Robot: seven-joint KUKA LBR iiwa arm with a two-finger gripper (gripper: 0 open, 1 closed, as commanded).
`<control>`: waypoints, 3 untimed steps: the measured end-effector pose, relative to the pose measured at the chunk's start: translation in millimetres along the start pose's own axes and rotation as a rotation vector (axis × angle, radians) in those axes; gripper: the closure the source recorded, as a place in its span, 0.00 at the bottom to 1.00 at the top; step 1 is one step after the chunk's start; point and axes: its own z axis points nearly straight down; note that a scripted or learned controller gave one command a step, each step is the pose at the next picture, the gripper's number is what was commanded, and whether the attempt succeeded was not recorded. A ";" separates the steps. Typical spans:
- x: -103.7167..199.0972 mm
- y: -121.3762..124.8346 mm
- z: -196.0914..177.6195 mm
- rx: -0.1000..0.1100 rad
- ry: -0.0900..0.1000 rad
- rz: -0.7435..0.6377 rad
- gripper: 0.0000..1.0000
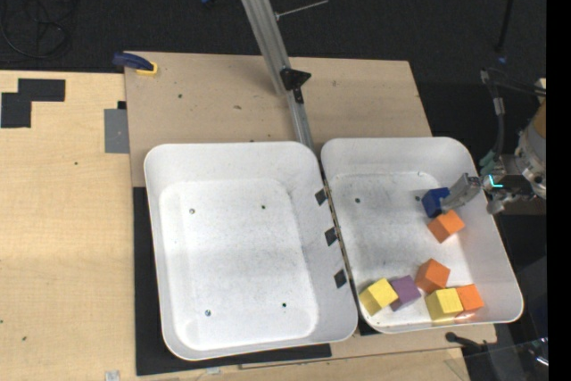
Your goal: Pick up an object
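The right bin [393, 158] holds several small blocks. A blue block [434, 202] lies near its right wall, and an orange block [446, 226] sits just below it. Along the front edge are another orange block [433, 272], a yellow block [379, 294], a purple block [405, 290], a second yellow block [443, 304] and an orange block [469, 297]. My gripper [460, 189] reaches in over the right rim, low and tilted, with its tip right beside the blue block. Whether it touches or grips that block is unclear.
The left bin [232, 245] stands beside the right one, joined by black clips [330, 236]. A slanted aluminium rail [268, 40] rises behind the bins. A small blue and yellow object [136, 62] lies at the bench's back left corner.
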 end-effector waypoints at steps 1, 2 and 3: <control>3.1 8.2 58.1 0.006 0.001 -0.001 0.00; 6.1 -0.2 105.2 0.006 0.002 0.000 0.00; 5.6 0.9 155.8 -0.005 -0.003 0.002 0.00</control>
